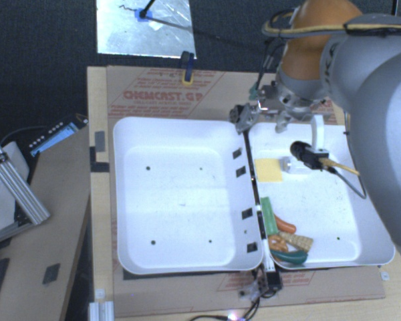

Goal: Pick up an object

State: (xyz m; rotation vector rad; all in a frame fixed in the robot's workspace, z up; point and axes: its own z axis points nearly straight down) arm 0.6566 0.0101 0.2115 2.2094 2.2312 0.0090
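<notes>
Hanging just behind the yellow block [269, 170], the gripper [264, 116] is indistinct; whether it gapes or grips, I cannot tell.

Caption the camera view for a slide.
Arm over the right bin near a yellow square; green stick, orange piece, teal piece at its front.

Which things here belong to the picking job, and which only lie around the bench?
For the job: gripper; right bin; in it, yellow block, green stick, orange piece, tan piece, teal piece.

Only lying about: silver sheet; blue and yellow clamp; metal rail; dark device at the left.
</notes>
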